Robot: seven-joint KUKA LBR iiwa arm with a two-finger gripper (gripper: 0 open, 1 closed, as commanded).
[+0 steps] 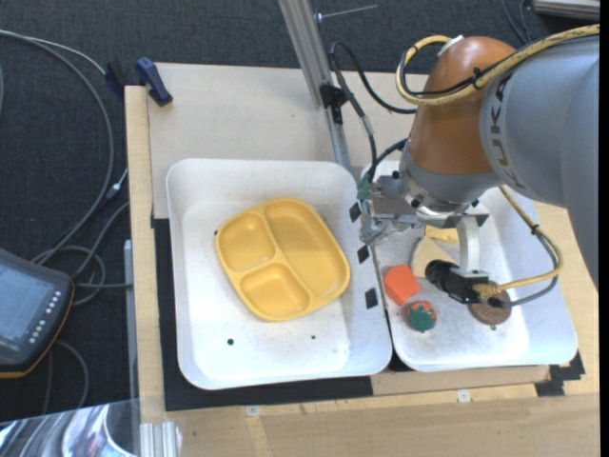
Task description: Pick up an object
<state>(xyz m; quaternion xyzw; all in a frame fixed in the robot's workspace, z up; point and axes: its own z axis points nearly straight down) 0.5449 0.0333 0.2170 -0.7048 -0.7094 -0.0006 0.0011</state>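
My gripper (pixel 425 225) hangs low over the back of the right bin (pixel 542 284), mostly hidden under the orange wrist. A pale yellow object (pixel 440 237) peeks out just below it; I cannot tell whether they touch. An orange block (pixel 401 284) lies at the bin's left side, a little in front of the gripper. Beside the block sits a small green and red object (pixel 422 317). A brown round piece (pixel 492 308) rests further right.
The left bin (pixel 190 255) holds a yellow divided plate (pixel 281 257). A metal pole (pixel 309 46) rises behind the bins. A blue clamp (pixel 152 79) sits on the bench's far left corner. The bench's front edge runs close below both bins.
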